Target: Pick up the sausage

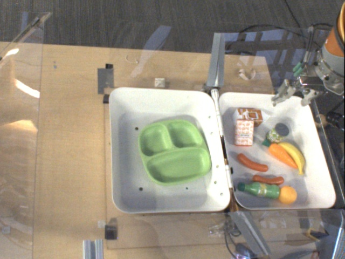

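Two red-brown sausages lie in the right bin. One sausage lies slanted near the bin's middle, and the other sausage lies just below it, beside a green bottle. My gripper hangs above the bin's far right corner, well away from both sausages. Its fingers are spread open with nothing between them.
The right bin also holds a small carton, a brown box, a dark round object, a carrot, a banana, a green bottle and an orange. A green divided plate sits in the left bin.
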Available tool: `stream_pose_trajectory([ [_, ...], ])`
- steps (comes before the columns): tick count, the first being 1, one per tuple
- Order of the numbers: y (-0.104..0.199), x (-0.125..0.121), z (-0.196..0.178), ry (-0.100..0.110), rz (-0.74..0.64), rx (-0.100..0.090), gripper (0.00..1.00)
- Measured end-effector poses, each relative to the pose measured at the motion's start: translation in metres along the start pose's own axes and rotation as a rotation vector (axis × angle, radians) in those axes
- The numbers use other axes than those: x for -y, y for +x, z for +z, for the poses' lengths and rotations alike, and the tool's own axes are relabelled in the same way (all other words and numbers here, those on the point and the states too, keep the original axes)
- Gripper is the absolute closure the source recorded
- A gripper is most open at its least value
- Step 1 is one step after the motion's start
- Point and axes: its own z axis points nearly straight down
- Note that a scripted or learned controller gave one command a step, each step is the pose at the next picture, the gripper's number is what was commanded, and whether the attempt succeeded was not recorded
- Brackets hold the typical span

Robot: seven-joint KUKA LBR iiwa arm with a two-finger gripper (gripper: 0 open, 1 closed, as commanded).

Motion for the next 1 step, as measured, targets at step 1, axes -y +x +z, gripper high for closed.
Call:
stream_pose_trajectory([
  [1, 0.0366, 0.0412, 0.1109, -0.001, -0.099, -0.001, 0.00],
])
